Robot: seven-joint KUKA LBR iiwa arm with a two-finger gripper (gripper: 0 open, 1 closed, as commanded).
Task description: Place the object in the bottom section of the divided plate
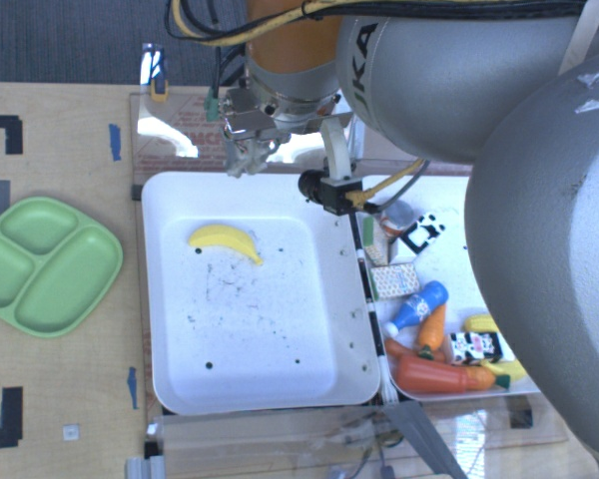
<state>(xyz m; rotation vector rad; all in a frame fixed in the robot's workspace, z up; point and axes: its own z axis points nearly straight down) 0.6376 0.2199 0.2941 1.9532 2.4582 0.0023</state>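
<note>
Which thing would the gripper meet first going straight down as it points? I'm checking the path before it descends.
Probably the far rim of the left shallow white bin, under the gripper; the yellow plastic banana lies nearer the camera. Depth is unclear.

Yellow banana [226,240] flat in left bin; green divided plate [46,264] on bench.

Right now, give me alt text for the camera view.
A yellow banana lies alone in the left white bin, with the end effector above the bin's far edge. A green divided plate sits left; toys fill the right bin.
</note>
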